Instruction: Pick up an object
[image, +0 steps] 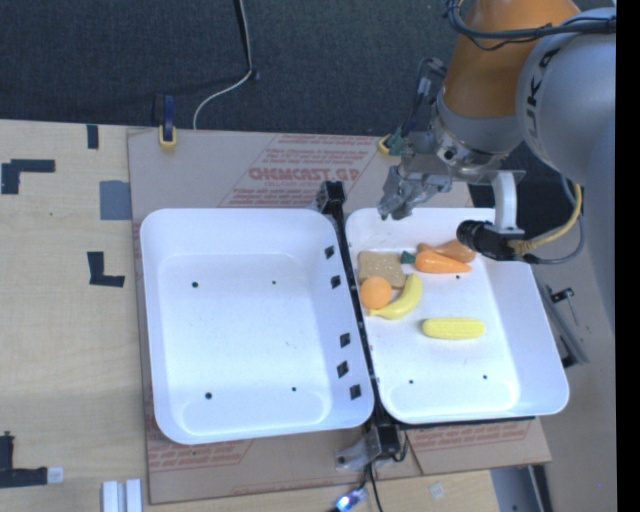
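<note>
Camera view, fixed overhead, slanted:

- Standing side by side on the worktop: two shallow white bins, the left bin and the right bin, touching along a shared black divider.
- Reaching in from the right: grey arm with orange band.
- Hovering at the upper-left corner of the right bin, just above its rim: end effector, pointing downward. Carrying nothing visible between the fingers; finger spacing too small and dark to judge, so opening state cannot be told.

Lying in the right bin, all referenced to the yellow banana:

- Touching the banana on its left end: orange round fruit.
- Sitting just above the banana, against the divider side: tan flat block.
- Lying up and to the right of the banana: carrot, with a second orange piece just behind it.
- Lying below and to the right of the banana, apart from it: corn cob.

Lying beneath both bins: brown cardboard sheet with red printing.
</note>
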